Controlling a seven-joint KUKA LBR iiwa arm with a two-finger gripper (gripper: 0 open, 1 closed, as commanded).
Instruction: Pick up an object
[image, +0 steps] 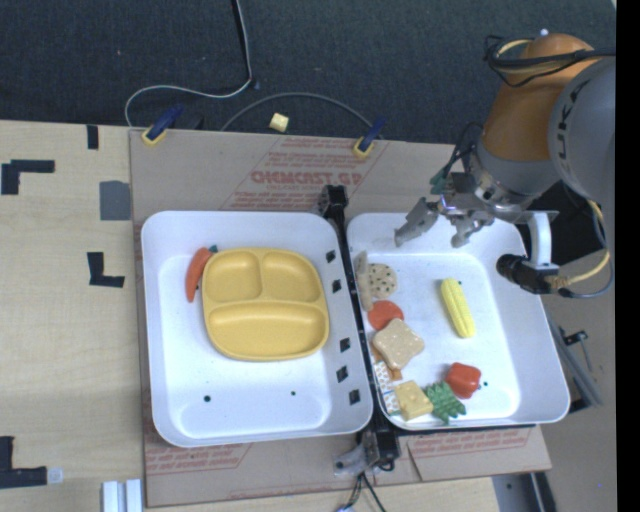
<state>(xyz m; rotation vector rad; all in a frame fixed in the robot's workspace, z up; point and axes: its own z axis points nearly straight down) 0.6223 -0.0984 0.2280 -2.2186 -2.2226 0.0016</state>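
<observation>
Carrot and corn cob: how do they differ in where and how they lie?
The carrot is orange and lies in the left bin, tucked against the yellow tray; the corn cob is yellow and lies in the right bin, apart from the other food. The carrot looks slimmer than the corn cob. Both lie flat, roughly lengthwise up the view. The gripper hovers nearer the corn cob, fingers spread.

You see the gripper hanging with its fingers spread over the far edge of the right bin, holding nothing. Below it lie a corn cob, toast, a cracker and broccoli. The left bin carries a yellow tray with a carrot touching its left side
</observation>
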